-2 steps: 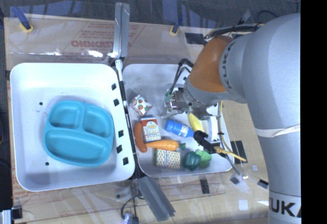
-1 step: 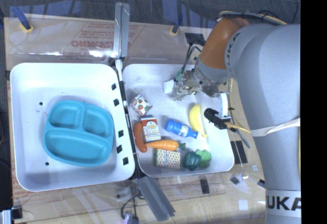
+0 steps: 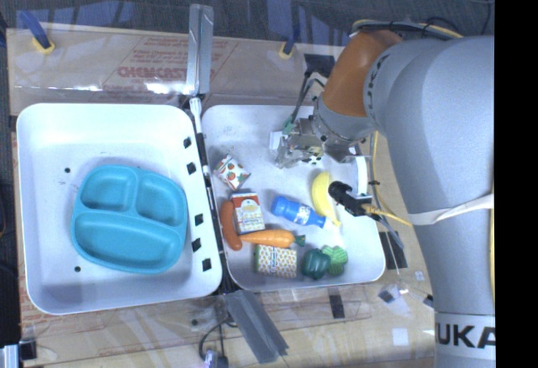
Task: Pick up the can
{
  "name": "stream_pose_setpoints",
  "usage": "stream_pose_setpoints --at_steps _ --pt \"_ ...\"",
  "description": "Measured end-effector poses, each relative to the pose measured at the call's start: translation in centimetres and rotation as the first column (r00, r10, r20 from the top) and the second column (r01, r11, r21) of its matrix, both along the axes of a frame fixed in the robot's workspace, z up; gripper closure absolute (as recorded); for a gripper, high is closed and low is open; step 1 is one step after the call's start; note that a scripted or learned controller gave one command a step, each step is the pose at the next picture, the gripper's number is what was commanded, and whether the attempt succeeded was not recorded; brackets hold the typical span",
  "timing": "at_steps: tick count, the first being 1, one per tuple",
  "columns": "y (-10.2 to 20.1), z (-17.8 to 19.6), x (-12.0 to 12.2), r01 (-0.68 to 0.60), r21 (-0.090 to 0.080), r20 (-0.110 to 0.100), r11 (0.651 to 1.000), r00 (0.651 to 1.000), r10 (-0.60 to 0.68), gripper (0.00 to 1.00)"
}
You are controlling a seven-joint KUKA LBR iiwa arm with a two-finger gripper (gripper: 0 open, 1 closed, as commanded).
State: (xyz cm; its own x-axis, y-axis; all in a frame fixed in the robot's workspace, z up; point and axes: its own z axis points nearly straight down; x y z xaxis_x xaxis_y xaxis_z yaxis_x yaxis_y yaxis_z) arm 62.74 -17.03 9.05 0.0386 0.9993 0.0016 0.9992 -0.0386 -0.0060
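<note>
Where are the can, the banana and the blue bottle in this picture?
can [image 3: 276, 260], camera view, on its printed side.
banana [image 3: 321, 192], camera view, mid-length on its peel.
blue bottle [image 3: 295, 211], camera view, on its body.

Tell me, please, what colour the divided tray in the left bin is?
Light blue, seen best in the camera view: the divided tray lies in the left bin.

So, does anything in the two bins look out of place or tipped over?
Nothing looks damaged or spilled. The can lies on its side at the right bin's near edge, crowded between the carrot and a green vegetable. The blue tray sits flat.
</note>
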Motion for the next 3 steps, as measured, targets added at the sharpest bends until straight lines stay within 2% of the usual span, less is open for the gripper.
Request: stream_pose_setpoints --at_steps 1,2,3 --pt "0.0 0.0 0.0 0.0 0.0 0.0 1.0 1.0 0.0 0.0" --pt "-1.9 -0.3 2.3 0.123 0.027 -0.041 0.992 0.992 -0.122 0.0" --pt "-1.2 0.2 2.2 0.112 0.036 -0.059 0.993 0.992 -0.11 1.0"
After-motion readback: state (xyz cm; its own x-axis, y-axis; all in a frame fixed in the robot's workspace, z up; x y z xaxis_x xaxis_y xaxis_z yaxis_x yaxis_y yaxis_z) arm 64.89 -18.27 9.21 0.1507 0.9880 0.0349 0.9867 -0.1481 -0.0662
